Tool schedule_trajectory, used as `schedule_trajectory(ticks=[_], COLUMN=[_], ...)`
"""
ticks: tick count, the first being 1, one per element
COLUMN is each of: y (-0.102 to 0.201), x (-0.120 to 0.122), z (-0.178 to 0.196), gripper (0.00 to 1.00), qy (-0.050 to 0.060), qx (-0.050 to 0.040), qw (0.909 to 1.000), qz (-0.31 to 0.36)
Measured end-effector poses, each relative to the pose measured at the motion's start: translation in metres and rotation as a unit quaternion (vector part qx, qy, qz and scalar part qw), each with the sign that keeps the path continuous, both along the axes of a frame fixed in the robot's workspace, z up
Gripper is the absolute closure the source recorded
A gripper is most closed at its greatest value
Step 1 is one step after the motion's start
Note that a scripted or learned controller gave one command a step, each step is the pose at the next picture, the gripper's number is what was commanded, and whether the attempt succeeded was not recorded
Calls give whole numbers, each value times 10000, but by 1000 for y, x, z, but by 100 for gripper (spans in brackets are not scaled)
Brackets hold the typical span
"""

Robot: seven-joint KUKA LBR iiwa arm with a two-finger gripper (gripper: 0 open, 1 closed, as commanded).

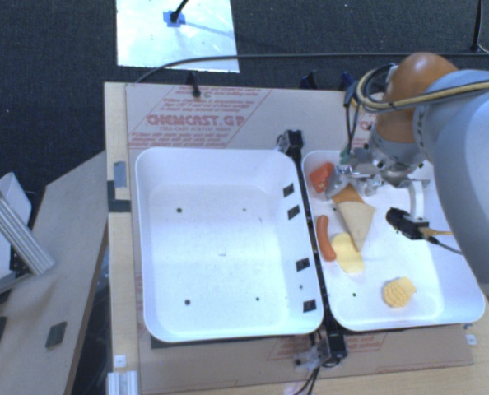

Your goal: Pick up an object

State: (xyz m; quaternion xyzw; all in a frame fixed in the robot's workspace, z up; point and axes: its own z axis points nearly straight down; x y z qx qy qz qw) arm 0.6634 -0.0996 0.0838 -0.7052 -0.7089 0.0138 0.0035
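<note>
The right bin (450, 303) holds several toy food pieces. A red-orange piece (320, 176) lies at its far left corner. A tan cheese wedge (356, 217) sits just in front of it, with an orange sausage (324, 238) and a pale yellow lump (348, 253) nearer the front. A ridged yellow piece (399, 292) rests toward the front right. My gripper (356, 178) hangs low over the bin's far end, right at the top of the cheese wedge and beside the red-orange piece. I see nothing lifted.
The left bin (220, 245) stands beside the right one, joined by a black clipped divider (304, 220). The grey arm (467, 138) and its cables cover the right bin's far right side. A black connector (402, 220) juts over the bin.
</note>
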Motion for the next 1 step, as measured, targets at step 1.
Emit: schedule_trajectory(ticks=[1], y=[5], x=[3], z=[12], gripper=[100], qy=[-41], qx=[67], qw=[10000], qz=[6])
